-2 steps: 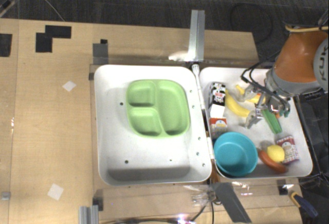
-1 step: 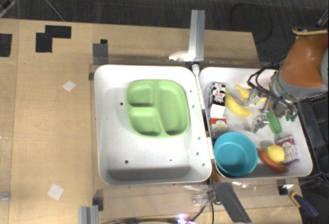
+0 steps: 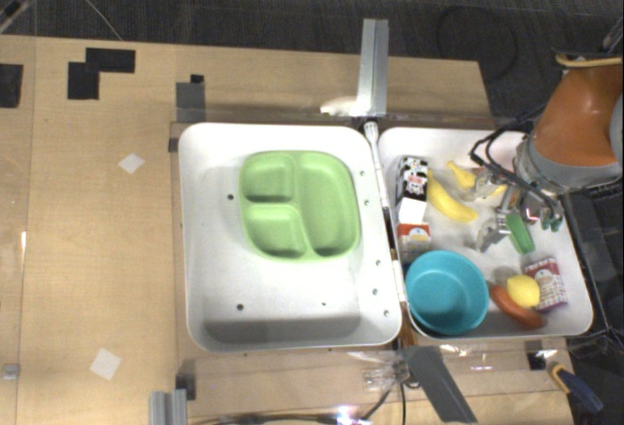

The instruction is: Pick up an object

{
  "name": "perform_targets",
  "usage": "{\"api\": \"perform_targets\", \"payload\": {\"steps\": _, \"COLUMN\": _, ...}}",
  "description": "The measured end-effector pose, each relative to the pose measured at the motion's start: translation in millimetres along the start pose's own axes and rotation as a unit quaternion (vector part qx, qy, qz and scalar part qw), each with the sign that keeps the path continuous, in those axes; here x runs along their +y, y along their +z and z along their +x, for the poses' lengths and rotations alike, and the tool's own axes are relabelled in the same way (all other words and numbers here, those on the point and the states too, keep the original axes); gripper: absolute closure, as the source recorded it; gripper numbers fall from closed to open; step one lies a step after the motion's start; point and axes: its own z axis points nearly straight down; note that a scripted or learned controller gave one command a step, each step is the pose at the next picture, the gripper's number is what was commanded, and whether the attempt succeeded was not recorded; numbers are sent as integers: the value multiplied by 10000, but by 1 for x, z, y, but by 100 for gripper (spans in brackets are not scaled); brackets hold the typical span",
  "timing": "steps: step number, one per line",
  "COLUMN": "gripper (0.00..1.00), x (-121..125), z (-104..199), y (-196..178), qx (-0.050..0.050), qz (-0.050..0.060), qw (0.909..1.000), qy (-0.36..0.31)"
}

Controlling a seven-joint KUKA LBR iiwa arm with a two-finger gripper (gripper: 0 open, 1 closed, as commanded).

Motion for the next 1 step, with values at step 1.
{"api": "perform_targets", "payload": {"steps": 1, "gripper": 0, "x": -12, "z": -4, "y": 0, "qx": -5, "qz": 6, "qw": 9998, "qy": 218}}
